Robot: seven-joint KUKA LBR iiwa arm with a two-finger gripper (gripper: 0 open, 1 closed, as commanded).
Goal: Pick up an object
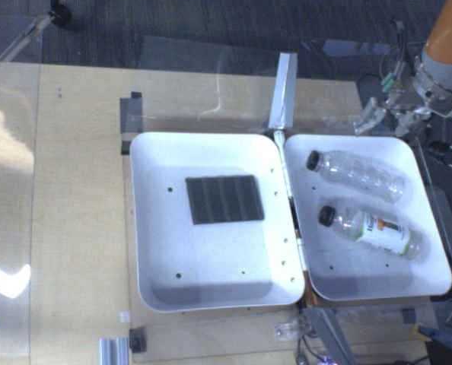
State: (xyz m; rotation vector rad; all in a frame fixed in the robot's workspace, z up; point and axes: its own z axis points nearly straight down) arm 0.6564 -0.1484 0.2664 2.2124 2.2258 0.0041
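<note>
Camera view: gripper [384,114] with fingers spread apart, holding nothing, poised above the right bin's [431,276] far rim. Two clear bottles lie inside: the upper bottle [355,175] and the labelled bottle [370,231], caps toward the left bin [146,226], long axes running left-to-right, slightly slanted. Risk: smooth round bodies may roll or slip from closing fingers.

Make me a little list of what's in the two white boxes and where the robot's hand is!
left bin: one dark ribbed flat pad, lying near the middle
right bin: two clear plastic bottles, both lying down
far bottle: no label seen, dark cap toward the divider
near bottle: has a label, dark cap toward the divider
hand: above the right bin's far edge, holding nothing seen
</note>
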